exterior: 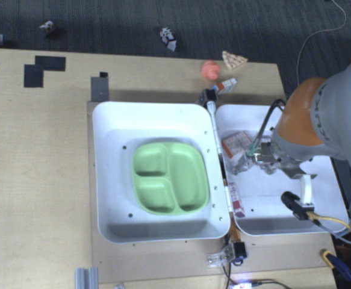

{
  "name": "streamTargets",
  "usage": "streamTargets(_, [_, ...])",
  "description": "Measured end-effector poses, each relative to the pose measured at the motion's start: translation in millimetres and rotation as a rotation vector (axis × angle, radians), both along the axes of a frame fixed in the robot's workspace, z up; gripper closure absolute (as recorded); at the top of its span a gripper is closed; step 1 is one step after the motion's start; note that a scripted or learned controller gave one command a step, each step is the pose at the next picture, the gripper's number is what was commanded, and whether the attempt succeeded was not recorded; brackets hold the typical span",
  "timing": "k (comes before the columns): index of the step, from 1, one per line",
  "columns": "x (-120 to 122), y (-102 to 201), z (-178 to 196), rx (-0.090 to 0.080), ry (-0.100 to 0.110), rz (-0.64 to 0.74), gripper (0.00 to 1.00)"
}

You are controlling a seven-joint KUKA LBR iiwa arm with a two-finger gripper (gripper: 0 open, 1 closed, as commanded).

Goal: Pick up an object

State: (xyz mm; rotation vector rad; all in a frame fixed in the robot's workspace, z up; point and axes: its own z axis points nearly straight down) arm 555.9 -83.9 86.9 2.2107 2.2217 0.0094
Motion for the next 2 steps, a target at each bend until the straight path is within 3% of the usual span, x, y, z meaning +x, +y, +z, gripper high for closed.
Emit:
streamTargets(1, [1.7,0.2,11.7,-0.001,-0.005,0.005,1.00])
streamTargets(2, [97.1,-0.9,69.7,0.001,0.003,0.001,1.00])
